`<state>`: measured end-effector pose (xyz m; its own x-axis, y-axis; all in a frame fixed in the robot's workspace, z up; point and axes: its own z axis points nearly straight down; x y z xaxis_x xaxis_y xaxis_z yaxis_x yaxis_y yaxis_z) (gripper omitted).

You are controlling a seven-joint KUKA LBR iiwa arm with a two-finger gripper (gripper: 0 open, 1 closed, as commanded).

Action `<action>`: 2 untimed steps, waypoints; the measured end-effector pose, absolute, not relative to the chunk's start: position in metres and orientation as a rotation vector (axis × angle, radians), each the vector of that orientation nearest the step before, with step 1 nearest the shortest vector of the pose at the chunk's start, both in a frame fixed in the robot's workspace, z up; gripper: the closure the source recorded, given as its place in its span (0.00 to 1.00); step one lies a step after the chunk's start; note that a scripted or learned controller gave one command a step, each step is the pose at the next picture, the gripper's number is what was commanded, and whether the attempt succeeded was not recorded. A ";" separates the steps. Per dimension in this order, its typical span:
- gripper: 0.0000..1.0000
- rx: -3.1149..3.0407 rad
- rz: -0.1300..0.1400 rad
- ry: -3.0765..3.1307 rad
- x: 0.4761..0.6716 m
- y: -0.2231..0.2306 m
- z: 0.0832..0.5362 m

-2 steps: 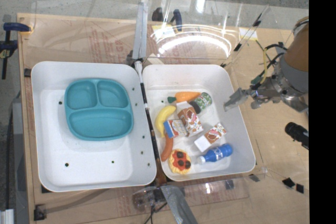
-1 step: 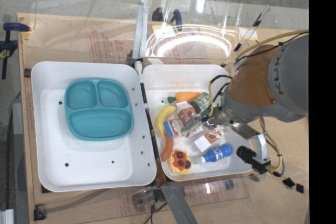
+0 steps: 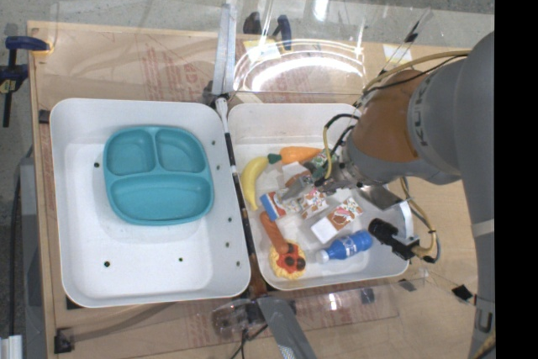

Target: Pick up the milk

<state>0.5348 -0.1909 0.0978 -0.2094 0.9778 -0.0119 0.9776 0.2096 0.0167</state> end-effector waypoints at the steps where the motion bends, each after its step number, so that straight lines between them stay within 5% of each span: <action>1: 1.00 1.960 0.007 2.430 0.535 -0.192 0.108; 2: 1.00 1.919 0.001 2.486 0.555 -0.123 0.234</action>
